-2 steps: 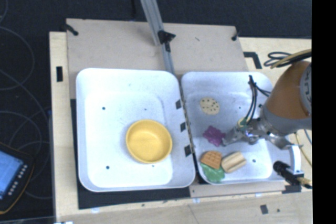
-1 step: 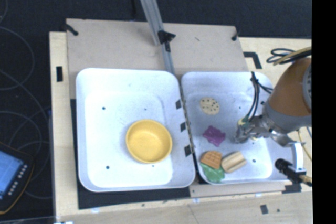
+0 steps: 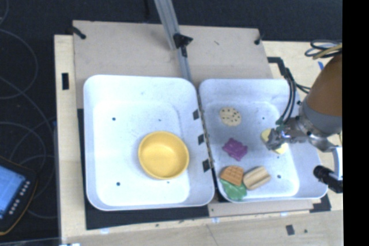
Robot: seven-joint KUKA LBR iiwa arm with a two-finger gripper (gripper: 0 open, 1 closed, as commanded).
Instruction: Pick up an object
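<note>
In the right bin lie a round speckled cookie, a purple toy piece, a waffle-like orange piece on a green leaf shape, and a tan bread roll. A small yellow object sits at the bin's right side. My gripper is down right over that yellow object, covering part of it. The arm enters from the right edge with its orange band above the wrist.
The left bin holds a yellow bowl near its front right. A grey metal pole slants up from between the bins. A tablet lies off the bench at lower left.
</note>
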